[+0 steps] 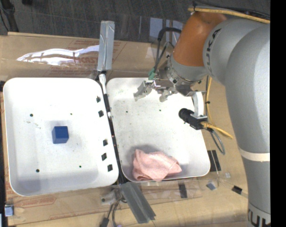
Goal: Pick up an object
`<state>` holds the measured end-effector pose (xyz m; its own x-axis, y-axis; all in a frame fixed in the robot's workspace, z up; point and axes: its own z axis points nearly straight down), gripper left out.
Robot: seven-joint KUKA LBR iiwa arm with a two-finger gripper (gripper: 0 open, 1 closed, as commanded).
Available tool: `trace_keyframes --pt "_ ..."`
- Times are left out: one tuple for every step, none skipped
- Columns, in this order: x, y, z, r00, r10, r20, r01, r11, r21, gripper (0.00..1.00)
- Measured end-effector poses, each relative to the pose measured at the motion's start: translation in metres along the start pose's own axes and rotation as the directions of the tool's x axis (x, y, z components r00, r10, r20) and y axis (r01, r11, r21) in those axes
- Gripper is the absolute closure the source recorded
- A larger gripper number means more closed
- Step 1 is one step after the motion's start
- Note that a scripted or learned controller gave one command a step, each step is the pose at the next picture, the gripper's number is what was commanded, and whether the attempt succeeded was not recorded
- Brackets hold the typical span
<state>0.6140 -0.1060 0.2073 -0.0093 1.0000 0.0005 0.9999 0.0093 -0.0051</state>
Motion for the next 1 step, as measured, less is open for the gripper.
trace_keyframes --pt "-0.0265 -0.0651 0.0299 0.999 -0.052 0.000 0.052 0.999 0.000 0.00"
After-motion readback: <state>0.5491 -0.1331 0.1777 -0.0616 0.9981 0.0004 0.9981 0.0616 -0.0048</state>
